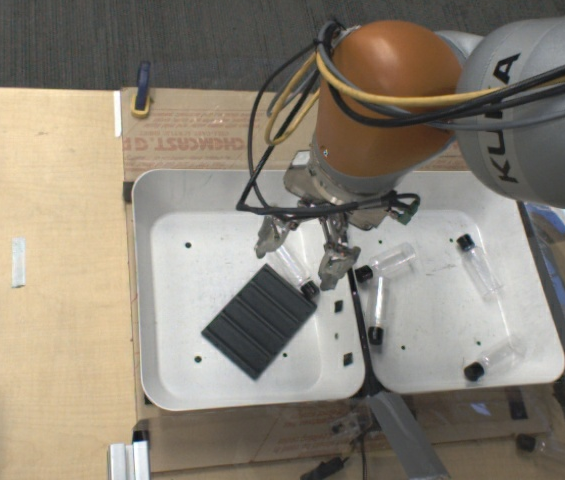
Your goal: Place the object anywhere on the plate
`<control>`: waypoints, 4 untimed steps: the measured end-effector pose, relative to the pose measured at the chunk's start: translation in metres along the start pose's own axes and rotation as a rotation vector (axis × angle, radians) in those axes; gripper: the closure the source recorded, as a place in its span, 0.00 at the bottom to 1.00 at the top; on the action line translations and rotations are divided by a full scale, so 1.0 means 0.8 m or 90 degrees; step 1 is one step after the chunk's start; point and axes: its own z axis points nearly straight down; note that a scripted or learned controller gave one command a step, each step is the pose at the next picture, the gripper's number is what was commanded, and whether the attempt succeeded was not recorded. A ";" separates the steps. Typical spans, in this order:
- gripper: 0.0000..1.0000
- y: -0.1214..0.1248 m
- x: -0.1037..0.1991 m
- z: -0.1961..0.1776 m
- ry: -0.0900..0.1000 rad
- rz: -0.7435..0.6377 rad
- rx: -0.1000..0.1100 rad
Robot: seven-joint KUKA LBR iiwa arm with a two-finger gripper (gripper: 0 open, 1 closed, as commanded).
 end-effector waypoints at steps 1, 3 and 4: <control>0.00 -0.016 -0.008 -0.214 -0.001 -0.015 0.002; 1.00 -0.005 -0.072 -0.206 -0.001 -0.160 0.001; 1.00 -0.021 -0.139 -0.194 -0.002 -0.392 0.000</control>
